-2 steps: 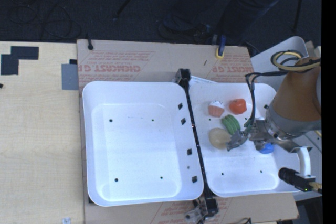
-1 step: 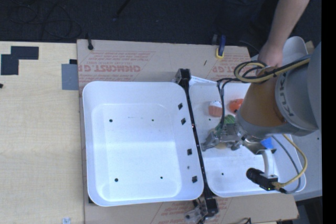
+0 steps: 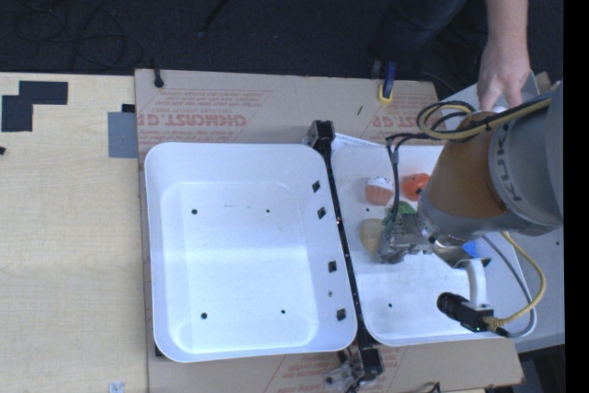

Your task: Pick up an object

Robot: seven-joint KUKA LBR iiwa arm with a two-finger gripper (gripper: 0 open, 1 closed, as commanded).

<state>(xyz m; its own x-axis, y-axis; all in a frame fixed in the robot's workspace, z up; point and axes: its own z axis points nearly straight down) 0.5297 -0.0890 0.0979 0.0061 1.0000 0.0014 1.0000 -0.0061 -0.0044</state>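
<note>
The gripper (image 3: 398, 246) hangs low in the right bin (image 3: 405, 317), near the divider edge shared with the left bin (image 3: 166, 198). A pale rounded object (image 3: 371, 235) lies touching or just beside its tip, toward that divider. Whether the fingers are spread or closed I cannot tell. An orange-and-white object (image 3: 379, 191) sits nearer the far edge.

We are reading red print on the cardboard sheet (image 3: 276, 106) under the bins; it is facing away from us, upside down, and looks like "CHEMCAST". We are making out no other legible text.
</note>
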